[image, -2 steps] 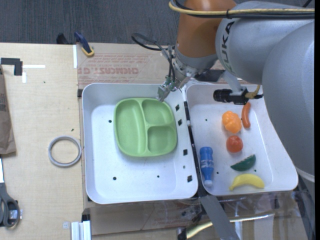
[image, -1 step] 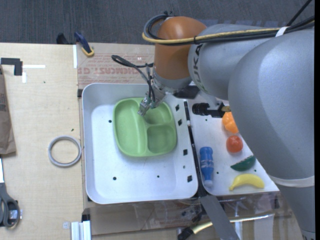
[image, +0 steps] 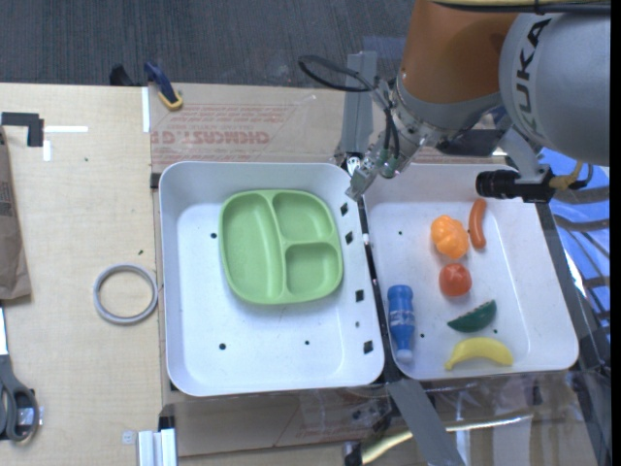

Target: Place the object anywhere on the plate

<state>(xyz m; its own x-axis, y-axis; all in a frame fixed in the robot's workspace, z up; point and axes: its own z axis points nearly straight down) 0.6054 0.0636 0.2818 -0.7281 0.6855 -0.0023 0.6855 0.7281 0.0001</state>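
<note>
A light green plate with three compartments lies in the left white bin. The right bin holds a blue bottle, an orange fruit, a red tomato, a reddish sausage, a green wedge and a yellow banana. My gripper hangs over the back end of the divider between the two bins, just beyond the plate's far right corner. I see nothing of the toys in it.
On the wooden bench left of the bins lie a grey tape ring and scissors. A blue clamp sits at the back. The arm's bulky grey and orange wrist looms above the right bin's far edge.
</note>
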